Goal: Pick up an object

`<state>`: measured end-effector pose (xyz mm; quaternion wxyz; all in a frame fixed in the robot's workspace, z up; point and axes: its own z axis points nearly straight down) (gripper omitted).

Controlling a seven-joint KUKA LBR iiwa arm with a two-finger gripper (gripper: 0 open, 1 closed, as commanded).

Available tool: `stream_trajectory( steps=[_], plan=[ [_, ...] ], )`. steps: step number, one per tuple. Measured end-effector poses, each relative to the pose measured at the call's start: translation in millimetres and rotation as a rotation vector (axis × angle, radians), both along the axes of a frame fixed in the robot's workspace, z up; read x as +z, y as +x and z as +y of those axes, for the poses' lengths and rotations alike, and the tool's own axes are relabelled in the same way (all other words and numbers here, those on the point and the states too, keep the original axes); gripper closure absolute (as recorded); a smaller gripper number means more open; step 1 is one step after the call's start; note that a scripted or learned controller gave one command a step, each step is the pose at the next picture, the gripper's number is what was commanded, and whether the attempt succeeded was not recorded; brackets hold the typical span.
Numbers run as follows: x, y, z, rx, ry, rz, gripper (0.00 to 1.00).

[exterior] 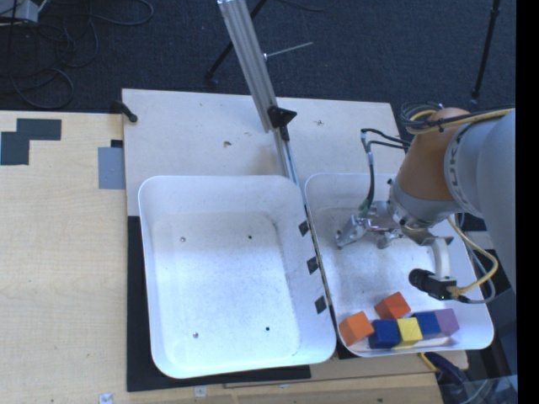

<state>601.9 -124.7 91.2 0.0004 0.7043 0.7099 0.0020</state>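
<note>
Six small blocks sat bunched in the near corner of the right bin in the camera view: an orange block, a red-orange block, a blue block, a yellow block, a second blue block and a purple block, most of them touching their neighbours in a short row along the bin's near wall. The left bin lay beside it on the pale surface, and a slanted aluminium rail rose from the seam between the two bins. To do the pick well, I judged that the hand should go for a block with free sides, such as the red-orange one standing slightly behind the row or the orange one at its end, since the tightly packed middle blocks left little room for fingers to slip down either side; a straight vertical descent, centred on the chosen block, would help avoid nudging the cluster against the wall. The arm reached in from the right, its orange band above the wrist, bent down over the middle of the right bin. The hand hung low there, well apart from the blocks and farther from the near wall, with nothing visible in its grasp; whether it was open or closed could not be told.
</note>
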Motion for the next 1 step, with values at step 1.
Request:
stream_trajectory(
  steps=[1],
  plan=[
    [0.2, 54.3, -73.9, -0.009, -0.006, 0.000, 0.00]
  ],
)
